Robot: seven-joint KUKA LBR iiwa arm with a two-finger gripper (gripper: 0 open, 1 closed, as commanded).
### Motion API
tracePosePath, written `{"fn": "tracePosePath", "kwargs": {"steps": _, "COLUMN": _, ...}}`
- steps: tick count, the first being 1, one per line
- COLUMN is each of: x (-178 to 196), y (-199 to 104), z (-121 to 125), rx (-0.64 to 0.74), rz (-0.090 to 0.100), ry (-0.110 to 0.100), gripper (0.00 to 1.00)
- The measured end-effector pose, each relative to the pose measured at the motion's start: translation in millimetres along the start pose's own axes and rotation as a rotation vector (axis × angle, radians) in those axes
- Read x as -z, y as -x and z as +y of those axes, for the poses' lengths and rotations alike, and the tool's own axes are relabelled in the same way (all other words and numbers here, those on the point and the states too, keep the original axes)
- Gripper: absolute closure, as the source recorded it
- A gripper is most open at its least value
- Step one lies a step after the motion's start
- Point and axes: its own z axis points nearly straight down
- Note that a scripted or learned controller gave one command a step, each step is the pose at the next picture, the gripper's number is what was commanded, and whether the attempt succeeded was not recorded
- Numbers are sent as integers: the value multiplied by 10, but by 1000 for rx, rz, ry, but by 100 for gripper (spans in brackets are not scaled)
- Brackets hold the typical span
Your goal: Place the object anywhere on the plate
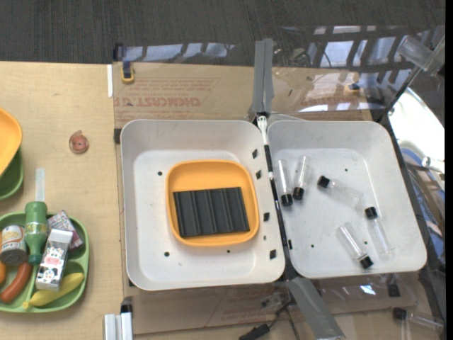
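Green tray (74, 289): we see it at the near left on the wooden bench (64, 98), holding toy food: a green bottle (35, 231), a can (10, 241), a white carton (49, 259), a sausage (15, 282) and a banana (58, 290), all crowded together and touching.
Left bin (141, 261): white and shallow, with a yellow plate (211, 172) lying flat near its middle.
Plate contents: a black ridged slab (212, 212) lies flat on the plate, inside its rim and covering most of its floor; the ridges run from the near side to the far side.
Right bin (318, 261): white, touching the left bin along their shared edge; it holds five clear vials with black caps.
Vial pair (284, 179): two vials lie side by side at the bin's left, near the shared edge, caps toward us.
Middle vial (338, 188): it lies on its side near the bin's centre, apart from the pair.
Near vials (354, 245): two lie toward the near right corner, close together; we cannot tell if they touch.
Bowls (7, 147): a yellow one sits in a green one at the left edge, cut off by the frame.
Pink disc (79, 142): small, alone on the bench between the bowls and the left bin.
Cardboard (170, 98): a printed sheet lies under both bins.
Claw: we cannot tell how far open it is, or whether it has hold of anything.
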Motion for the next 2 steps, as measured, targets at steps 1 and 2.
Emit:
{"fn": "tracePosePath", "kwargs": {"steps": 1, "x": 1, "y": 0, "z": -1, "rx": 0, "rz": 0, "ry": 0, "gripper": 0}}
{"fn": "tracePosePath", "kwargs": {"steps": 2, "x": -13, "y": -37, "z": -21, "rx": 57, "rz": 3, "ry": -2, "gripper": 0}}
